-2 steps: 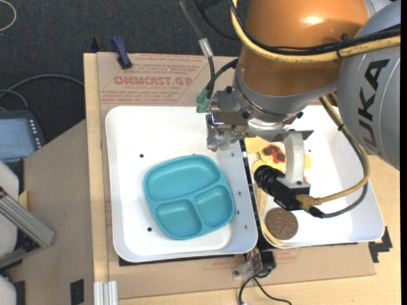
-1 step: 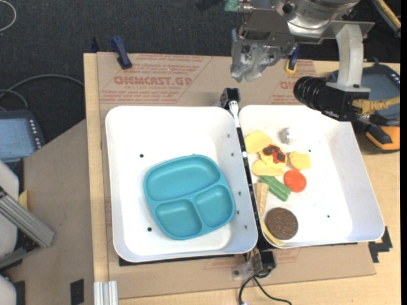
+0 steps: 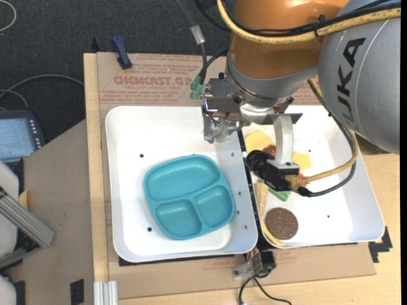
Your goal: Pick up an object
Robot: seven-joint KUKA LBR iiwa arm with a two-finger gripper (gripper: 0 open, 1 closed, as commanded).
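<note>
Tool (image 3: 219, 131) above left bin (image 3: 121, 170), grip state unclear, teal tray (image 3: 188, 196) below, cardboard (image 3: 152, 75) printed "CHEMCAST" (red).

Two white bins: left bin (image 3: 124, 170), right bin (image 3: 356, 196), on brown board (image 3: 152, 75) with red print behind the pincer. Blue clip (image 3: 121, 51) far back-left of the pincer, at the board's edge. Small screen device (image 3: 16, 135) well left, off the bench (partly cropped). Dark carpet (image 3: 57, 18) beyond.
</note>
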